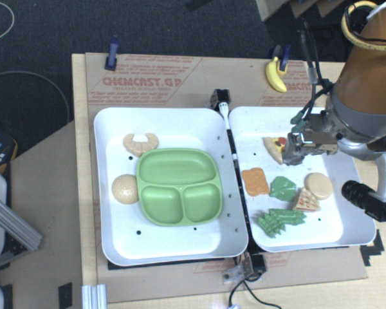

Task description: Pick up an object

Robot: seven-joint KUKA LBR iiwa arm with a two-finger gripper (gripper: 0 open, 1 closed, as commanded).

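My gripper (290, 156) hangs low over the upper middle of the right bin (354, 234), just right of a yellow wedge with a red spot (272, 148). It appears to touch or nearly touch the wedge's right end. Below it in that bin lie an orange slab (255, 181), a green leaf piece (283, 188), a round beige biscuit (319, 184), a tan waffle triangle (307, 202) and a dark green leafy sprig (280, 221). The arm's grey and orange wrist (367, 76) covers the bin's upper right corner.
The left bin (109, 237) holds a green divided tray (179, 185), a tan pretzel-like piece (140, 143) and a round beige bun (124, 188). A yellow banana (276, 74) lies on the bench behind the right bin. A black divider (230, 148) runs between the bins.
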